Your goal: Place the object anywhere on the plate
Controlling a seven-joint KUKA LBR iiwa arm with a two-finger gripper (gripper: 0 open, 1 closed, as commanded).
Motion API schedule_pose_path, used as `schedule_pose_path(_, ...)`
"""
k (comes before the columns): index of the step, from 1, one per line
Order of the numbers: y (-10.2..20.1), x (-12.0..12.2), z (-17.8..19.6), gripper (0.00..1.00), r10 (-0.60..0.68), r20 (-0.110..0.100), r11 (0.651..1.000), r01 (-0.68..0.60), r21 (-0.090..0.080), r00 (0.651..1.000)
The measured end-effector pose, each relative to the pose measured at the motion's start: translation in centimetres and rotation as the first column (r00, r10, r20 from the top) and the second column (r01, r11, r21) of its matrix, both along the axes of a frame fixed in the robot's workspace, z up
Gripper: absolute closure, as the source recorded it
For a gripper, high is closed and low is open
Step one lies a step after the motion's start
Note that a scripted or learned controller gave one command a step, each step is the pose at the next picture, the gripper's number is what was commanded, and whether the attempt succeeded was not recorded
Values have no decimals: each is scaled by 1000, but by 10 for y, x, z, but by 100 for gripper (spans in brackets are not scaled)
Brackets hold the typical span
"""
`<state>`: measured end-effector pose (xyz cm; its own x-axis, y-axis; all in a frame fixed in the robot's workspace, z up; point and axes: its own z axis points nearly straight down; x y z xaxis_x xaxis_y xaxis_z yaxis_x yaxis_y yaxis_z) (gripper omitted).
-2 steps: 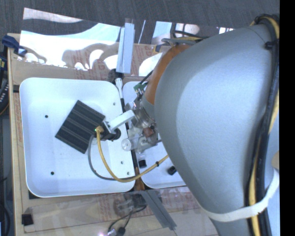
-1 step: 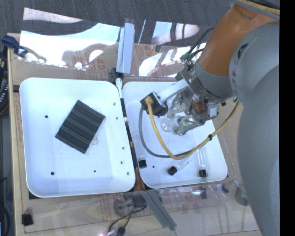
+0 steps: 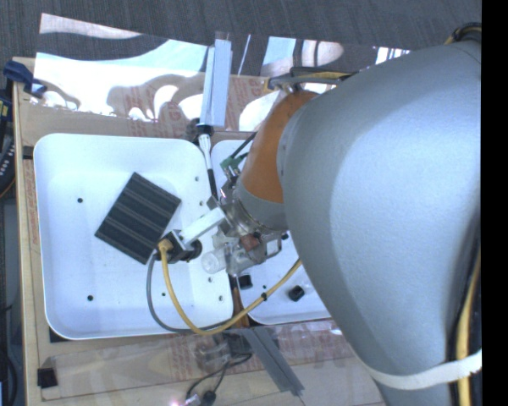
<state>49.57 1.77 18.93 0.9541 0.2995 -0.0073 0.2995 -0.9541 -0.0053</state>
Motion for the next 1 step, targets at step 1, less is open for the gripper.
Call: schedule_pose_path(1,49,29,2,100,-38,6,999,38,-2,999)
